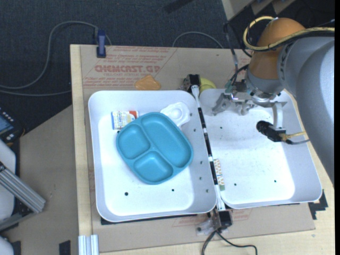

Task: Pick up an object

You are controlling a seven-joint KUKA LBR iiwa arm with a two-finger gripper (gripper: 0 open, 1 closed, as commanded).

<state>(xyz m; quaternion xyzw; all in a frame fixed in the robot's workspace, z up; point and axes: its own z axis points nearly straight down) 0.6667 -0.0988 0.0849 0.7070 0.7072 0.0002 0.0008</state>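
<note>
The gripper (pixel 237 102) was found at the far end of the right bin (pixel 265 190), just above its floor, beneath the orange-banded wrist of the arm (pixel 297 41). Whether it was open or closed could not be told from this slant; nothing was seen held in it.

The likeliest object for pick-up was judged to be the blue divided plate (pixel 154 146), which was found lying flat in the left bin (pixel 106 185), near that bin's middle. Its long axis was observed to run diagonally, from the far left toward the near right. The plate lay to the left of the gripper and nearer the camera, across the ridge where the two bins meet.

A small printed packet (pixel 122 118) was noted partly tucked under the plate's far left rim, and a white lidded piece (pixel 176 112) was noted touching its far right edge. An orange scrap (pixel 147 83) and a yellow item (pixel 206 84) were recorded on the bench beyond the bins.

It was judged that any approach would require travel leftward over the ridge.
</note>
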